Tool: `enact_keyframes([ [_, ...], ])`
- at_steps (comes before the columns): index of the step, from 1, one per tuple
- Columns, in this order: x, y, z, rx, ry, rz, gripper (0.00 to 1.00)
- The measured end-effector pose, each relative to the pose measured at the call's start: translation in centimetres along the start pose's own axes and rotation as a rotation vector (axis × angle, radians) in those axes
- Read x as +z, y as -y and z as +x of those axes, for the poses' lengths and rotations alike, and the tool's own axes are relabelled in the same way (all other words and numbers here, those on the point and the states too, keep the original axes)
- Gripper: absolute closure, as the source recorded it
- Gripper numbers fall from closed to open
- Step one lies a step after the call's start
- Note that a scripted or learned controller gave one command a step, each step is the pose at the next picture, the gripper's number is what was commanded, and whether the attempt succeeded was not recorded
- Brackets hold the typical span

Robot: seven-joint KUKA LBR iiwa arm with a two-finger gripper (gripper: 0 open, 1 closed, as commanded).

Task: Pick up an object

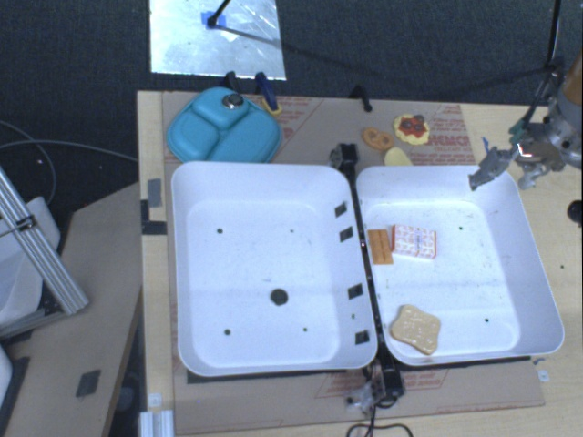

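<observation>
In the right bin lie a small white packet with red print, an orange piece against its left side, and a tan biscuit-shaped item near the front wall. My gripper hangs over the bin's far right corner, well up and to the right of the packet. Its two fingers stand apart, open, with nothing between them.
The left bin holds a small dark disc. Behind the bins on the bench sit a blue lidded dish, a round toy pizza and two small tan toy foods. A foil sheet lies further back.
</observation>
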State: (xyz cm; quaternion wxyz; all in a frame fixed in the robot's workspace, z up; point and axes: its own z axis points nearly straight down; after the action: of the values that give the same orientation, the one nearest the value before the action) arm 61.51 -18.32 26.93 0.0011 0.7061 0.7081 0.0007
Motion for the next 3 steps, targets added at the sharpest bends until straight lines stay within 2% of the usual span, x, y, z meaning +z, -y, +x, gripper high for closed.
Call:
enact_keyframes([
  [1,11.0,2.2,5.1,-0.005,-0.005,0.010,0.00],
  [2,18.4,3.1,9.4,-0.002,0.003,-0.009,0.00],
  [3,7.9,10.6,19.0,-0.002,0.001,-0.004,0.00],
])
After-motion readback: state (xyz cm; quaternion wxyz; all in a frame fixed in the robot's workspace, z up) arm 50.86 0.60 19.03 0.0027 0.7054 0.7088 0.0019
